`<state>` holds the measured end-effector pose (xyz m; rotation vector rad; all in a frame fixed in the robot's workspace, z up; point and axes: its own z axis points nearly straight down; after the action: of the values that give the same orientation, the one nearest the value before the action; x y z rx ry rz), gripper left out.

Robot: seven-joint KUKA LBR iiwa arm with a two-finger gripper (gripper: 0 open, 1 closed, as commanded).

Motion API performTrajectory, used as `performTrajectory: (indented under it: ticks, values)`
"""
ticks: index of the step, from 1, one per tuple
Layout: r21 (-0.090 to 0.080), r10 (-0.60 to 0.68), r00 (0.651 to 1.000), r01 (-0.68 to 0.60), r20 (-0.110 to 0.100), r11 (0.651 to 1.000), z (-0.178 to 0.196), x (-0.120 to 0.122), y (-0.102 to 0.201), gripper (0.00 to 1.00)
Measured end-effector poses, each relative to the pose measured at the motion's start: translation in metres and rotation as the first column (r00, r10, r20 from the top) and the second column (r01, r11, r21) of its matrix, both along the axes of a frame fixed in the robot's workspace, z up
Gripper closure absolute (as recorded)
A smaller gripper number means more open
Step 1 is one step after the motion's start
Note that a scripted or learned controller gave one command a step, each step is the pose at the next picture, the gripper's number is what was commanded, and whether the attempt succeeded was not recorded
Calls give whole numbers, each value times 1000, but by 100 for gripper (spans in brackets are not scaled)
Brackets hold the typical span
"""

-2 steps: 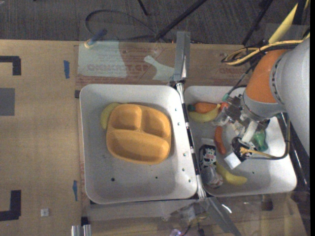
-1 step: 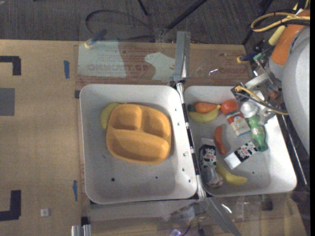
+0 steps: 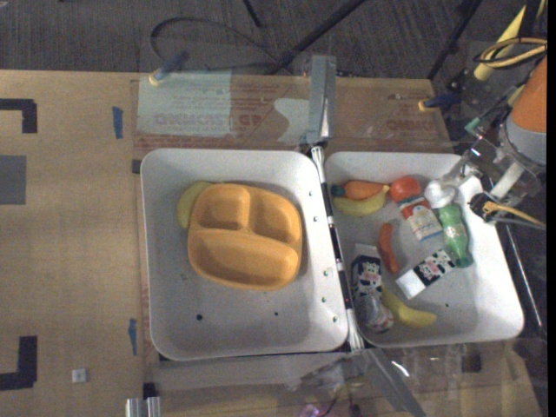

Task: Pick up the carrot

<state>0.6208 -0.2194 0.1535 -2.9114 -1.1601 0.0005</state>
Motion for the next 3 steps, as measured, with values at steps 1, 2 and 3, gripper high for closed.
performTrajectory:
  ticks: [1,2,3]
  values:
    - [-5,130,991,-130,1,991,3,-58,9,0]
    - [-23,259,965,-258,38,966,-13,-83,6,0]
    - [-7,-186,982,187,3,982,-19,31,17,0]
